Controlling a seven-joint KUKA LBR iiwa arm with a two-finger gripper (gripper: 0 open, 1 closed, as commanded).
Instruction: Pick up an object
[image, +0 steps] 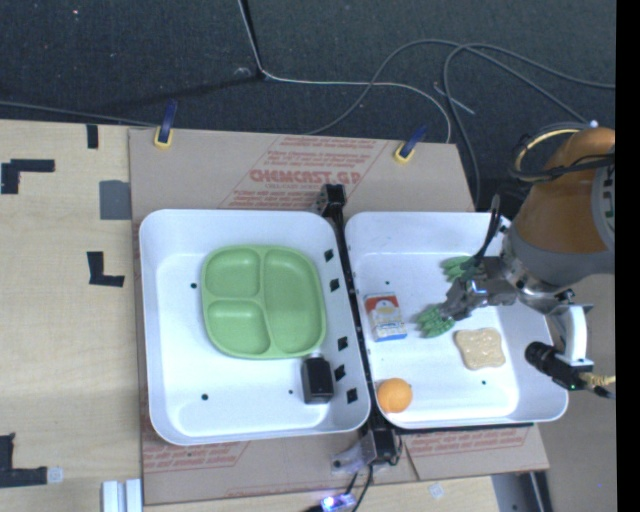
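The right bin (430, 415) holds several small objects. A green leafy toy (437, 319) lies near its middle, with another green bit (459, 266) just above. My gripper (466, 297) is low over the bin, right on the upper end of the green toy. A small red, white and blue carton (384, 316) lies left of the toy. A tan slice of toast (481, 348) sits just below and right of the gripper. An orange ball (395, 395) rests near the front edge.
The left bin (165, 300) carries a green divided plate (264, 302) and a small black block (317, 380) near its front right corner. A black divider (347, 300) runs between the bins. The arm's orange and grey body (565, 215) hangs over the right bin's right side.
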